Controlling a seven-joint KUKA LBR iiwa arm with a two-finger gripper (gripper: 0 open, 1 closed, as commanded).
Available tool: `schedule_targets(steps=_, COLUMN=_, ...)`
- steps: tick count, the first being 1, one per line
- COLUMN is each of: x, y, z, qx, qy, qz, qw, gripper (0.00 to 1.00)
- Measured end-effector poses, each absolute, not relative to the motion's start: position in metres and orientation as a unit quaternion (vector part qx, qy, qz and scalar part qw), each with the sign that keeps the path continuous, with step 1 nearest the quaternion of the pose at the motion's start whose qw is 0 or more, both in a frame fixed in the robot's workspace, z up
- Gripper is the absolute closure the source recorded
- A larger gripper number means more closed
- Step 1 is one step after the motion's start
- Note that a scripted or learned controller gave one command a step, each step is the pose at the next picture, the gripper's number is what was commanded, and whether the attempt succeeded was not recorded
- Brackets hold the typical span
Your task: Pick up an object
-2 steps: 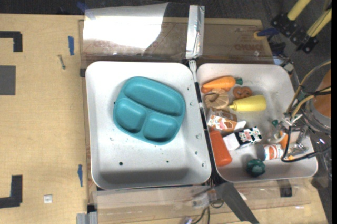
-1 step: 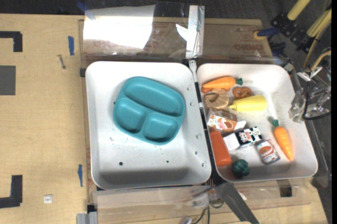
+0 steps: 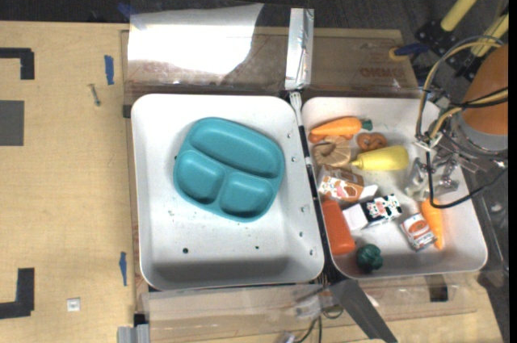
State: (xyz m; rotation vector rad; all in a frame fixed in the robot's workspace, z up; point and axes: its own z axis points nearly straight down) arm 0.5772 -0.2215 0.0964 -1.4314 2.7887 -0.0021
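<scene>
The gripper [image 3: 430, 172] is seen at the right side of the frame, lowered over the right bin [image 3: 472, 253], below the orange band [image 3: 490, 95] of the arm. Whether it is wide or narrow cannot be told, because cables and metal parts are crossed over it. No object is seen held in it.

The objects of the task are gathered in the right bin. A yellow bottle [image 3: 381, 160] is laid on its side just left of the gripper, near to it. A small orange carrot [image 3: 434, 223] is placed just below the gripper, beside a small red and white can [image 3: 418, 232]. A larger carrot [image 3: 336, 127] is found at the upper left of this bin, well apart from the gripper. A black and white carton [image 3: 382, 208] and a red and white packet [image 3: 340, 189] are seen in the middle, to the lower left of the gripper. An orange-red block [image 3: 336, 227] and a dark green ball [image 3: 369, 257] are placed lower left in the bin.

In the left bin [image 3: 161, 253], at the centre of the frame, a teal divided tray [image 3: 229, 167] is laid.
</scene>
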Motion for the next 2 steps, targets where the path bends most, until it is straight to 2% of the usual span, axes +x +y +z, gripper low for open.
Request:
schedule_targets(steps=1, x=0.607, y=-0.223, z=0.252, qx=-0.565, qy=0.825, qz=-0.0046, qw=0.006, gripper=1.0)
schedule_targets(steps=2, x=0.63, y=-0.221, z=0.143, qx=-0.712, qy=0.702, qz=0.0048, qw=0.001, gripper=1.0)
